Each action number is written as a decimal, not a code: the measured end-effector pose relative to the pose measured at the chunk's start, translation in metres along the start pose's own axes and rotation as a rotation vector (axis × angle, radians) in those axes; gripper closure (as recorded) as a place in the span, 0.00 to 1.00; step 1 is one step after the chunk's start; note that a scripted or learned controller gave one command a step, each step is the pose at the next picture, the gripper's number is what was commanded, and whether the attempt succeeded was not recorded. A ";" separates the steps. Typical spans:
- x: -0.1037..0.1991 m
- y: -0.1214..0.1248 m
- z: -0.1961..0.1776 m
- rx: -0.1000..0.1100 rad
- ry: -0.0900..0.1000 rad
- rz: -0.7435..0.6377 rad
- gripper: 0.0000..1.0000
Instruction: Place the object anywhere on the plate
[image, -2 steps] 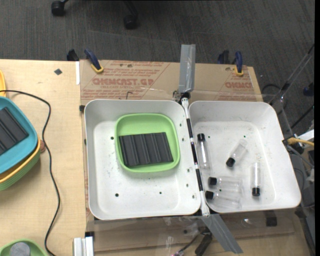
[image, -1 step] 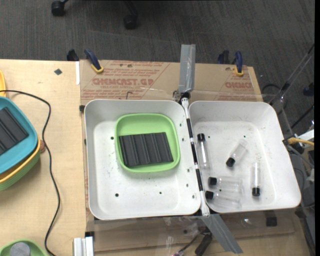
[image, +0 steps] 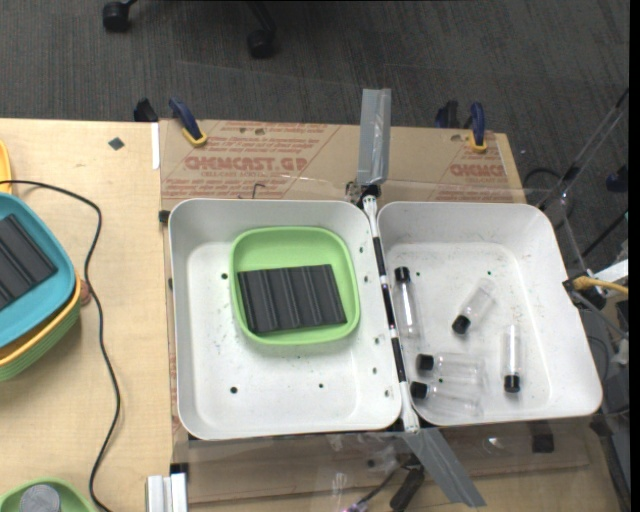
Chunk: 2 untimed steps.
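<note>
Several vials fill the right bin; plate sits left, margins free; end effector state unclear.

Legible text: one item only. Cardboard sheet behind the two bins carries red print. Left part reads roughly "CHEMCAST GP"; last letters uncertain. The same red print recurs at the right part of the sheet, cut off near the clamp, reading about "EMCAS". Smaller red lines above and below the large print are too fine to read. No readable marks on bins, plate, vials or table.
</note>
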<state>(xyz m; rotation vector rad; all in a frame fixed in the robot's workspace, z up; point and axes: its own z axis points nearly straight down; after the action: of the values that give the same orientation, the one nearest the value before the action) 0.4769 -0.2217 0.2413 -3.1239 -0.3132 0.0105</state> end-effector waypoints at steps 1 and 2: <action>0.000 0.000 0.008 0.001 0.000 0.001 0.00; 0.000 0.000 0.009 0.000 0.001 0.000 0.00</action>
<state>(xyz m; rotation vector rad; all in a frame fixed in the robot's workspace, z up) 0.4771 -0.2211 0.2327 -3.1237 -0.3125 0.0095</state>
